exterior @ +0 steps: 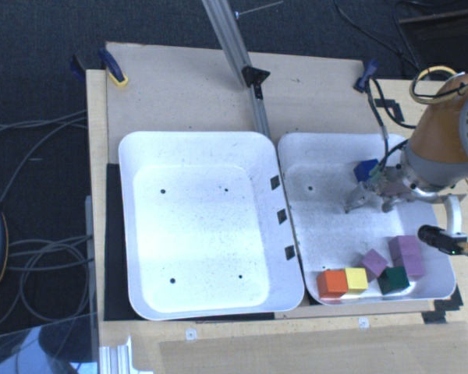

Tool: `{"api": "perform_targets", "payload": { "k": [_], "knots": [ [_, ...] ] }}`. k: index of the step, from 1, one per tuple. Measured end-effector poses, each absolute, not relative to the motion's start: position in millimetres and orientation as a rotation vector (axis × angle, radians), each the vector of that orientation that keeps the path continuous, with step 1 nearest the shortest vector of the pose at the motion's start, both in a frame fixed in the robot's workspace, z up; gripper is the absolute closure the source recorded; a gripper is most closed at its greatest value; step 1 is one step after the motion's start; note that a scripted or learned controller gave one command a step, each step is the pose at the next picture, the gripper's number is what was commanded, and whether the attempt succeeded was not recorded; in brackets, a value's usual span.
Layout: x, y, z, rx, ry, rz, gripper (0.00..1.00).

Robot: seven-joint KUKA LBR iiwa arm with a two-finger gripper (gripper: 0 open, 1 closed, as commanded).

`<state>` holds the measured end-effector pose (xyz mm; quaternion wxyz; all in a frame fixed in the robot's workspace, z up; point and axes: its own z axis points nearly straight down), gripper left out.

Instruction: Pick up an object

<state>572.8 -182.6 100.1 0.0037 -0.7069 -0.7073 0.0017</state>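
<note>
No readable text, label or number shows on anything here

Orange block [333, 282], yellow [356, 278], green [392, 279], two purple blocks [406, 254], right bin's [312, 162] near corner

A plywood board [312, 92] lay over the bench and carried everything else. On it the left bin [140, 209] and the right bin [312, 232] sat side by side, touching along their inner walls. A slanted aluminium rail [232, 41] crossed the board's far edge and ended above the gap between the bins. A blue-and-yellow clamp [113, 67] gripped the board's far left corner, a blue clamp [366, 75] its far right corner. Left of the board, cables [31, 248] looped across dark carpet [39, 22].
</note>
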Motion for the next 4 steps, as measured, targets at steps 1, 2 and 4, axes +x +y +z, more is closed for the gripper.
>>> {"api": "perform_targets", "payload": {
  "k": [1, 2, 4],
  "knots": [
    [575.6, -183, 115, -2.221, -2.224, -0.004, 1.00],
    [578.5, -181, 159, -2.224, -2.228, -0.005, 1.00],
    [589.6, -184, 228, -2.224, -2.227, -0.004, 1.00]
  ]
}}
